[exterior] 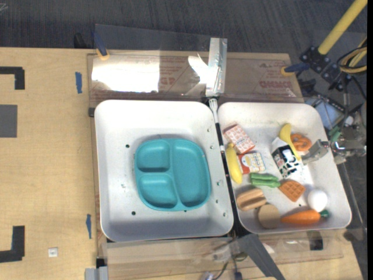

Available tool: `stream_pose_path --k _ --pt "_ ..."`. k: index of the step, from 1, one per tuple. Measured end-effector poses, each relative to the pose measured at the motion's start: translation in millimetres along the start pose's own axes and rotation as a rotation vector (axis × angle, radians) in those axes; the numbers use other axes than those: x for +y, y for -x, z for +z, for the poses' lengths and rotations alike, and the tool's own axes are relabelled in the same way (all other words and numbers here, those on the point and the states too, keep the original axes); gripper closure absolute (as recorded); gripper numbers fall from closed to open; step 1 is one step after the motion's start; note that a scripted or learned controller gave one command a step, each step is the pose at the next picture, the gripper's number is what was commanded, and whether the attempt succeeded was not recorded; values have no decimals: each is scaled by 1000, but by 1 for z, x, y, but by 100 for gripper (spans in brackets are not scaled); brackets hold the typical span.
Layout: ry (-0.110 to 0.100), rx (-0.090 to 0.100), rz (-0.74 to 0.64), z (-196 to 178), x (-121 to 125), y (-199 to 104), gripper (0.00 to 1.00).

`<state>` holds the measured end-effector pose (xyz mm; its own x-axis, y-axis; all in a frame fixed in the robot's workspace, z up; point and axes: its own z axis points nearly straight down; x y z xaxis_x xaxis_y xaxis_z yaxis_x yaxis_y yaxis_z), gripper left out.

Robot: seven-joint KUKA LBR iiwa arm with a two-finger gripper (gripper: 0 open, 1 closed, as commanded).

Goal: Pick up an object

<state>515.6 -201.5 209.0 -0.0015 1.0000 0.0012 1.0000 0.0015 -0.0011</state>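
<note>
The right bin (326,118) holds several toy foods: a yellow banana (233,163), a pink and white carton (239,137), a black and white carton (287,159), a green pea pod (265,179), a waffle (291,189), a bun (250,199), a carrot (302,217) and a white egg (317,200). A second banana (285,134) lies beside an orange piece (301,142). My gripper (320,150) reaches in low over the bin's right rim, just right of the black and white carton. Nothing shows between its tips.
The left bin (116,127) bears a teal divided plate (172,174). A clear plastic sheet (157,69) stands behind the bins. Cables and a yellow pole (344,19) crowd the far right. Wooden bench surface (41,156) lies to the left.
</note>
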Motion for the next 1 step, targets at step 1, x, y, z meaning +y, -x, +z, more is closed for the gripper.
stream_pose_path --k 1 --pt "9 -2 111 121 73 -41 0"
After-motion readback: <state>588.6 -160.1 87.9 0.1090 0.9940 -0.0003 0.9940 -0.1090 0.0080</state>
